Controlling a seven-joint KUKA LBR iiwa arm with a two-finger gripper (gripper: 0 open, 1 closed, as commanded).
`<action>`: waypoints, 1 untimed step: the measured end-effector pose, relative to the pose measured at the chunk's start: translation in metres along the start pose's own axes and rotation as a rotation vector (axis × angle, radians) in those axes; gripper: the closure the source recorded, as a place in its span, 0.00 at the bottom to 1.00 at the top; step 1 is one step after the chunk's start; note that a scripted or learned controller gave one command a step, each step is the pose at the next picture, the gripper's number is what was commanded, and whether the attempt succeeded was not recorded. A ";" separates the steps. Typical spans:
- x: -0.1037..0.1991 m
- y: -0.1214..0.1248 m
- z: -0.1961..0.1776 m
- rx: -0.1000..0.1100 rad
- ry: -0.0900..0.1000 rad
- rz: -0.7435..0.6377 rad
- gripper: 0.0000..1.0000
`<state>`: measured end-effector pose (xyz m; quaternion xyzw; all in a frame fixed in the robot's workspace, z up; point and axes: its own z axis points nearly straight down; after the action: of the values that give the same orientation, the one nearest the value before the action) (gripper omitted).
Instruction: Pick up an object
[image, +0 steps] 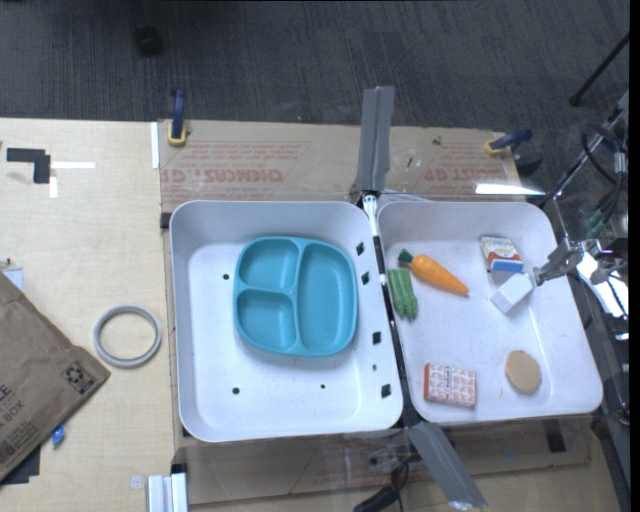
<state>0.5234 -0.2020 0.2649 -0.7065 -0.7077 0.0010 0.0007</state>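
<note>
two white bins (190, 330) are noted on a cardboard-covered bench. gripper (545, 272) is seen touching a small white block (512, 293) near the right bin's edge; jaw state cannot be told. the block may be nudged aside.

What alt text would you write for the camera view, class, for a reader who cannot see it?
Two white bins sit side by side: the left bin holds a teal divided plate; the right bin holds a carrot, green vegetable, cookie, and small boxes, with the gripper at its right edge.
</note>
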 end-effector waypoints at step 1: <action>0.063 0.036 0.045 0.002 0.001 -0.120 0.00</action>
<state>0.5594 -0.1393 0.2202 -0.6626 -0.7489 0.0013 0.0015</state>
